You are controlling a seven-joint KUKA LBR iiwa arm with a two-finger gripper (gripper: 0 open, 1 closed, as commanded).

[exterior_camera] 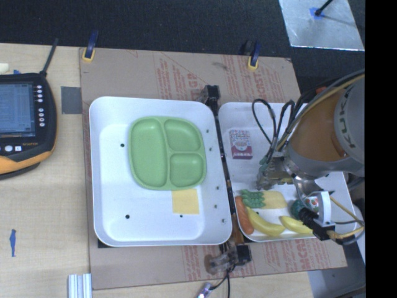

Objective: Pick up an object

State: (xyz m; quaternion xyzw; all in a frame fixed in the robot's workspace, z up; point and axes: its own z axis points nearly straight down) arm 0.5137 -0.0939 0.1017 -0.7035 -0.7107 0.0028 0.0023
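Two shallow white bins sit side by side; my gripper hangs low in the right bin, just above the toy food at its near end: a yellow plastic banana, an orange carrot, a corn cob. Whether I am clenched or released, I cannot tell. A green divided plate and a yellow square lie in the left bin.

Gripper low over right bin; green plate in left bin.
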